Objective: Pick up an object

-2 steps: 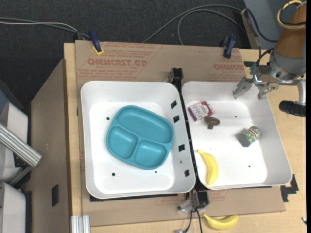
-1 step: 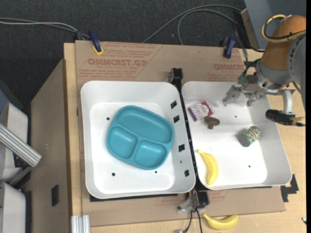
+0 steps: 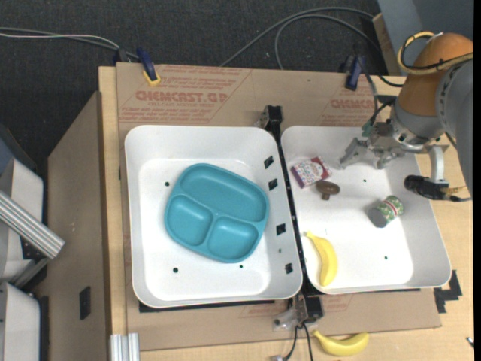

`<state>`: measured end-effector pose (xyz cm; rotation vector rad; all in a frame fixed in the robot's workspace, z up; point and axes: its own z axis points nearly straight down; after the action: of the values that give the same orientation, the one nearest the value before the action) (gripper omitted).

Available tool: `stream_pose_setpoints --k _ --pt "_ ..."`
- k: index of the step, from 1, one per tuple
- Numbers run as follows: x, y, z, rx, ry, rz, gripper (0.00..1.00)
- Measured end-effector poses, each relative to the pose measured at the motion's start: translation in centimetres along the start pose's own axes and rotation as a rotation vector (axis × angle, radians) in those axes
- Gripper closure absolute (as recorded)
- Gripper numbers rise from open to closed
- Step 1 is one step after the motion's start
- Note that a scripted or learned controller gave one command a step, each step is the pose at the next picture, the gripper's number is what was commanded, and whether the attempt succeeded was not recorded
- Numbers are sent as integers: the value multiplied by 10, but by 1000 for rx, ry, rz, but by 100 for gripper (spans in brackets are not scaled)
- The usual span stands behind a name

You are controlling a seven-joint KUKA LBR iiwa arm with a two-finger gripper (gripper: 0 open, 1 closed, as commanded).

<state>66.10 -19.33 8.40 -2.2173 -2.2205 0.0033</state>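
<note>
**Right bin: object layout and finger state**

The banana point(image 3: 324, 259) lies in the right bin point(image 3: 421, 273), at its front left corner, long axis running front to back, curved. A can point(image 3: 385, 210) lies on its side right of it, well apart. A small brown item point(image 3: 327, 189) and a packet point(image 3: 309, 171) lie further back, just beside each other. My gripper point(image 3: 370, 154) hangs over the bin's back part, fingers apart, nothing between them. The left bin point(image 3: 143, 224) holds a teal tray point(image 3: 216, 212). A second banana point(image 3: 343, 343) lies on the bench outside.
</note>
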Motion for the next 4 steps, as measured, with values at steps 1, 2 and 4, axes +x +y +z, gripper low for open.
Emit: stream_pose_setpoints --k 1,2,4 --pt "0 2 -14 -5 -2 -1 100" --pt "-9 3 -65 -10 -3 1 100" --pt "-6 2 -154 -10 -3 0 100"
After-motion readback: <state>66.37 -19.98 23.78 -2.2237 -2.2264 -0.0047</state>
